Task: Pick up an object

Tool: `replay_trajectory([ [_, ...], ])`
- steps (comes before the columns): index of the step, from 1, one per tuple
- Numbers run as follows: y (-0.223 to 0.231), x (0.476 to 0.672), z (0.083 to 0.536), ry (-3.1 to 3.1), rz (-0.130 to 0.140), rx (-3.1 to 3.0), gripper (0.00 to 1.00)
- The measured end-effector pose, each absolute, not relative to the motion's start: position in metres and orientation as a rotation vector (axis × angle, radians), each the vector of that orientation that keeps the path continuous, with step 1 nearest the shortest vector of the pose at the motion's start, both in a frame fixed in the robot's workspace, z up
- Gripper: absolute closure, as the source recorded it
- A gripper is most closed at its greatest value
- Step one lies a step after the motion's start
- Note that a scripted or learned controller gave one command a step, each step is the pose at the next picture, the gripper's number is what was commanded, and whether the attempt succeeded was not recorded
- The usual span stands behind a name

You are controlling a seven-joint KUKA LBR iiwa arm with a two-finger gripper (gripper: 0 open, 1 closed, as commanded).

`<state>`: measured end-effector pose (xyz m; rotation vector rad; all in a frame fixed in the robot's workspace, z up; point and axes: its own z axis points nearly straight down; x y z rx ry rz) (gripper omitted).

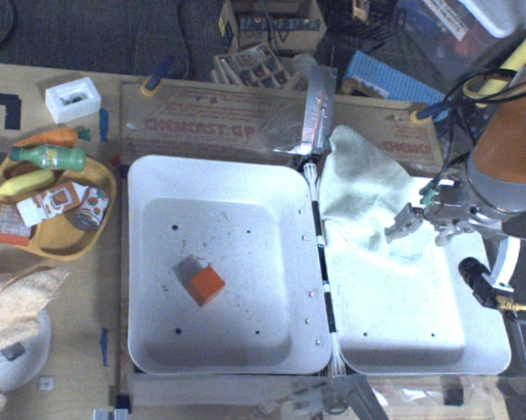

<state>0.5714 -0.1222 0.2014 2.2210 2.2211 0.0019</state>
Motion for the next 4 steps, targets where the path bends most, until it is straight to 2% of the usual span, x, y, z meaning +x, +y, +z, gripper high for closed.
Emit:
replay_trajectory([
  [1, -0.123, 0.569, 0.233, 2.182, 0.002, 2.255, 0.0],
  [2, -0.122, 0.598, 0.186, 1.847, 0.001, 2.538, 0.0],
  [3, -0.164, 0.587, 0.188, 1.72, 0.0, 2.625, 0.0],
  [4, -0.174, 0.574, 0.174, 1.615, -0.004, 2.698, 0.0],
])
